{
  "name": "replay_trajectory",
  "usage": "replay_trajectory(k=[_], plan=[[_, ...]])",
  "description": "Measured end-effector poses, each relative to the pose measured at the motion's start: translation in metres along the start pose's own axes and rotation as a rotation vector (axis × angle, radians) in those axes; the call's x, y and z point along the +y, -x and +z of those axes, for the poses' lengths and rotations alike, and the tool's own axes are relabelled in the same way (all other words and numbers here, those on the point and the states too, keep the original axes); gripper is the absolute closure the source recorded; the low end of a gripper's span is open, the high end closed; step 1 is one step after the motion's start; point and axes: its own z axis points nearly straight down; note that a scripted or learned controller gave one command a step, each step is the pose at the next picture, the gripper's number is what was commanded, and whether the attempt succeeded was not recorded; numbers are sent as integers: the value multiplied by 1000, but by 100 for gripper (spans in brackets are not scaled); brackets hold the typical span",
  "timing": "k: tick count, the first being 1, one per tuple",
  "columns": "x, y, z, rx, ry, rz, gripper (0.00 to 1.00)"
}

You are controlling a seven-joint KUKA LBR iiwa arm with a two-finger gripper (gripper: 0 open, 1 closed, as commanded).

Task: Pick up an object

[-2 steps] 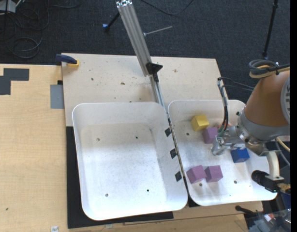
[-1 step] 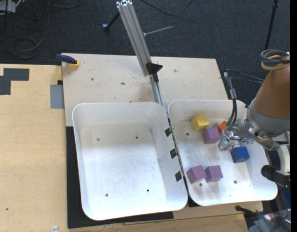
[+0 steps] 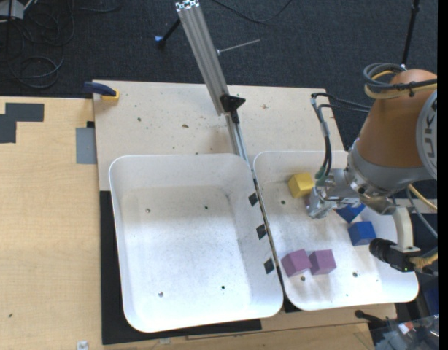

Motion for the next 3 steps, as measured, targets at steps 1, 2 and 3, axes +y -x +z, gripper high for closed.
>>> replay_trajectory(k=[1, 2, 3], plan=[[23, -49, 14, 0, -1, -1, 100], [44, -95, 4, -1, 1, 0, 100], [66, -149, 15, -1, -1, -1, 100]])
